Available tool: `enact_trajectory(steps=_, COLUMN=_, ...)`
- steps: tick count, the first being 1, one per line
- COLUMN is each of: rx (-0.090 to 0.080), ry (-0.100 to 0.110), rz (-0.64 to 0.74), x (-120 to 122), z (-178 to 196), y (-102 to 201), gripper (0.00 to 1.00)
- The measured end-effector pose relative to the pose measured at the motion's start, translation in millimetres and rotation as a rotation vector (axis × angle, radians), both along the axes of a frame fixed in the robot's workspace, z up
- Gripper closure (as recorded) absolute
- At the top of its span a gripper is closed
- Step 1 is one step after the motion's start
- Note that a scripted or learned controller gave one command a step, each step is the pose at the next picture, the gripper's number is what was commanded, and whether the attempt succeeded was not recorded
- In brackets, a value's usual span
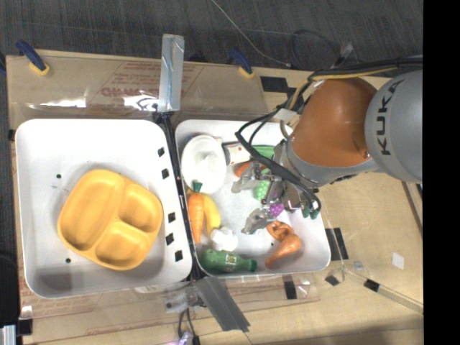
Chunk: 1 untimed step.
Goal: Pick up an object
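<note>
My gripper [249, 203] hangs over the middle of the right bin [317, 259], below the orange band of the arm. Its two metal fingers [243, 185] stand apart, open, with bare bin floor showing between them. Close to its right lie a small green piece [262, 190] and purple grapes [274, 209]. An orange carrot [195, 215] and a yellow banana [211, 211] lie to its left. A white bowl [203, 160] sits at the bin's back left. A green bottle [227, 261] lies along the front wall, with an orange toy [284, 246] beside it.
The left bin [29, 149] holds a yellow divided plate [109, 218]. A small white piece [223, 238] lies above the bottle. A green item [264, 151] and an orange one [242, 169] sit partly under the arm. Cables loop over the right bin's back.
</note>
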State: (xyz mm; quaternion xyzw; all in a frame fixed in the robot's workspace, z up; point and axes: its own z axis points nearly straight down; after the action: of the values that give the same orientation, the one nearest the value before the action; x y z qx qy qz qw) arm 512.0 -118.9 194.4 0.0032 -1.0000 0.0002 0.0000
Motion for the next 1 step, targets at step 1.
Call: enact_trajectory(steps=1, rx=-0.001, ry=-0.004, rz=-0.123, x=23.8, z=-101.5, y=-70.7, gripper=0.00)
